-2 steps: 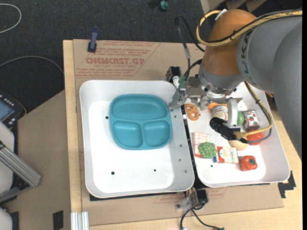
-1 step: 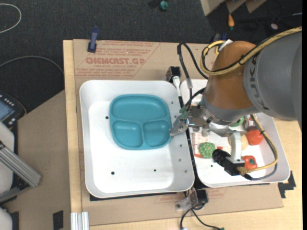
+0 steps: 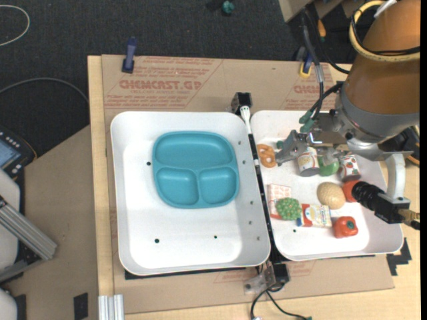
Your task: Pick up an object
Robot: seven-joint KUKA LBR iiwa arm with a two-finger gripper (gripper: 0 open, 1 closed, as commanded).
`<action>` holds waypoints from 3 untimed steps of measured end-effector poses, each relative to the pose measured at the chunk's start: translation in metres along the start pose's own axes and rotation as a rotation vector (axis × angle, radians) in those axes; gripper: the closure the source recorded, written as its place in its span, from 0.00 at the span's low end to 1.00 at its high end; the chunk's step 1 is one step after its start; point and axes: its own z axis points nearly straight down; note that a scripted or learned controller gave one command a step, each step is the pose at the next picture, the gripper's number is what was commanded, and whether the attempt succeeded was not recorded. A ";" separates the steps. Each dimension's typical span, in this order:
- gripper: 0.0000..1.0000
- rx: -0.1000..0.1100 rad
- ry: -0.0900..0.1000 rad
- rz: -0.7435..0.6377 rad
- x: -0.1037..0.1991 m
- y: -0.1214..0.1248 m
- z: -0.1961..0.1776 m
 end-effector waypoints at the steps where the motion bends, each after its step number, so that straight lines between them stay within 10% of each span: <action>1: 1.00 0.026 0.001 -0.006 0.054 -0.015 0.088; 2: 1.00 -0.001 0.007 -0.011 0.116 -0.010 -0.050; 3: 1.00 0.013 0.000 -0.002 0.112 -0.011 -0.053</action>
